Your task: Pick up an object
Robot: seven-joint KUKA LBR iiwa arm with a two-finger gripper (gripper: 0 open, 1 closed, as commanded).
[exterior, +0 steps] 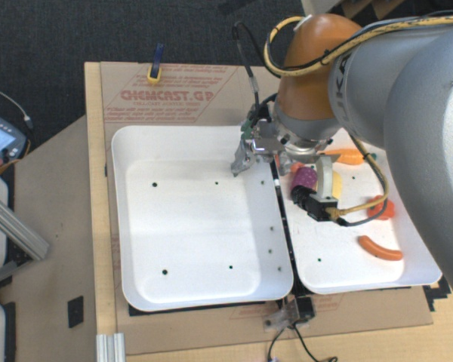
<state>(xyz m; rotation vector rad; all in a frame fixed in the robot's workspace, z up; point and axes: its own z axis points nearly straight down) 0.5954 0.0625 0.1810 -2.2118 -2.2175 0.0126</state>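
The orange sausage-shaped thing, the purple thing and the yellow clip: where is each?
orange sausage-shaped thing (380, 248), camera view, its middle.
purple thing (305, 177), camera view, its visible top.
yellow clip (155, 72), camera view, its yellow body.

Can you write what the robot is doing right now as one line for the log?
task: pick up an object | gripper: over left bin, top right corner | right bin: orange sausage shape, purple piece | held: nothing visible
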